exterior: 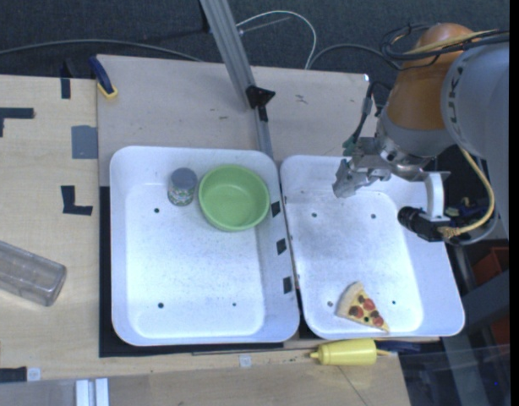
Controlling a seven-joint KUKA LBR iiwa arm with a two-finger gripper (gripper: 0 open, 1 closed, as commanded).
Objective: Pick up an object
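My gripper (351, 178) is hovering over the far-left part of the right bin (428, 252), w/ nothing between the fingers. I can't tell whether they are apart or together; from above they are reading as one grey block. Nothing is touching them.

Status, judged from the layout: pick not yet done. No object is lifted; every candidate is lying in a bin or on the bench. Remaining steps: choose a target, move over it, descend, close, lift.

Nearest candidate in my bin: a toy pizza slice (362, 306), lying flat near the front edge, well apart from me. It is a thin wedge, tan crust w/ red dots, prob. rigid plastic; low profile is making a top grasp tricky.

Left bin (141, 294): a green bowl (234, 197), round, smooth, matte, sitting upright at the far side, and touching or just beside it a small grey-lidded jar (183, 186), cylindrical.

Both bins are shallow white trays w/ rounded corners, speckled w/ dark scuffing.

Outside the bins: a yellow squeeze bottle (346, 353) is lying on its side at the front rim of my bin, and a clear ribbed cylinder (23, 271) is resting on the bench at far left.
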